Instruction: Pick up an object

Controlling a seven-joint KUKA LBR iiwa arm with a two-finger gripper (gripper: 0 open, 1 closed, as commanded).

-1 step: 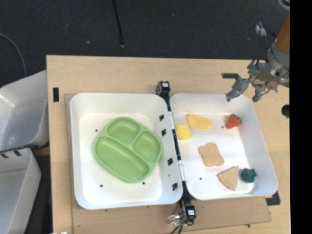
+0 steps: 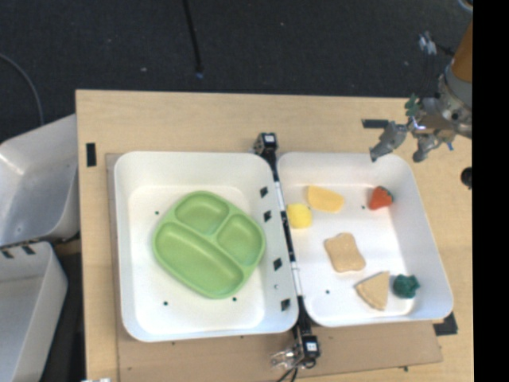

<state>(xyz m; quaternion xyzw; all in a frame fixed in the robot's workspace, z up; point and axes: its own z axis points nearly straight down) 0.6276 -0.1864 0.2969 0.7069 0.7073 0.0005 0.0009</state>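
Bench (image 2: 199, 122), gripper (image 2: 402, 146) edge-cropped, blurred

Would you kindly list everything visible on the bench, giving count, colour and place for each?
bench: one, tan wood, under both bins
left bin: one, white, holds the plate
divided plate: one, green, middle of left bin
right bin: one, white, holds the food pieces
yellow pieces: two, far left part of right bin
red piece: one, far right part of right bin
tan pieces: two, middle and near part of right bin
dark green piece: one, near right corner, beside the tan wedge
gripper: one, grey, above right bin's far right corner
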